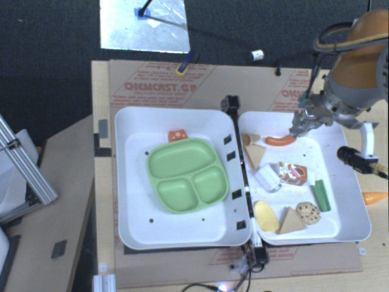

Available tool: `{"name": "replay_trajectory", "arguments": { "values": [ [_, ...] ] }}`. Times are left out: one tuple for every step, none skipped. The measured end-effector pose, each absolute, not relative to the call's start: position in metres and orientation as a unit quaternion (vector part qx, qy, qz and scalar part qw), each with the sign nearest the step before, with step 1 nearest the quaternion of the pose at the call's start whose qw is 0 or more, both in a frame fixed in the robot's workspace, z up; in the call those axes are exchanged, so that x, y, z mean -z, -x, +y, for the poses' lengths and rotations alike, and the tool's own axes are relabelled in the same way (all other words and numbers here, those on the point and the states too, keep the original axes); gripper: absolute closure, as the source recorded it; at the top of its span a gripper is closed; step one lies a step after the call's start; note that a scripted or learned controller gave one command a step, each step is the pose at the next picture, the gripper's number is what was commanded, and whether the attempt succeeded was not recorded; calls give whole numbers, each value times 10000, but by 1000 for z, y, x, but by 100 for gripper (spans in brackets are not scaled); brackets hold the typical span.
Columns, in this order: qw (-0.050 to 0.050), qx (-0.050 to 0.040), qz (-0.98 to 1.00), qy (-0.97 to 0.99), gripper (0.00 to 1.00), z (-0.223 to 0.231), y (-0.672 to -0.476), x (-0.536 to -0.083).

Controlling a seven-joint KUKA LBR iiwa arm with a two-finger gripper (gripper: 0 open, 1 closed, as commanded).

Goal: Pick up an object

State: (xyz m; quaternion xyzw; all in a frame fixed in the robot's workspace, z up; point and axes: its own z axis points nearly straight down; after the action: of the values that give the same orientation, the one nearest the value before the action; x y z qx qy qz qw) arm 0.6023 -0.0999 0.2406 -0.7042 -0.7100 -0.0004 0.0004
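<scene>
Right bin (355, 218): sausage (280, 140) just beside end effector (299, 126).

The right shallow white bin (349, 221) is crowded: an orange sausage (280, 140) at the back, a green stick (321, 196), a cookie (309, 212) and a yellow piece (264, 215) near the front. Bare floor lies along its right side. A green 3-compartment plastic tray (187, 174) fills the left bin's (130, 163) middle.

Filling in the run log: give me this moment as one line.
arm: over right bin | hand: above far end, beside sausage | grasp: none visible | left bin: green tray, untouched
</scene>
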Motion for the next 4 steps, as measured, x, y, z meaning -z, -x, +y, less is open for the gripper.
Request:
{"name": "replay_trajectory", "arguments": {
  "values": [
    [9, 0, -7098, 7044, 100, -73, -569, -241],
    [20, -5, -7101, 7041, 100, -37, -531, -221],
    [14, -2, -7098, 7044, 100, -7, -497, -222],
    [-1, 4, -7075, 7067, 100, -14, -495, -218]
  ]
}}
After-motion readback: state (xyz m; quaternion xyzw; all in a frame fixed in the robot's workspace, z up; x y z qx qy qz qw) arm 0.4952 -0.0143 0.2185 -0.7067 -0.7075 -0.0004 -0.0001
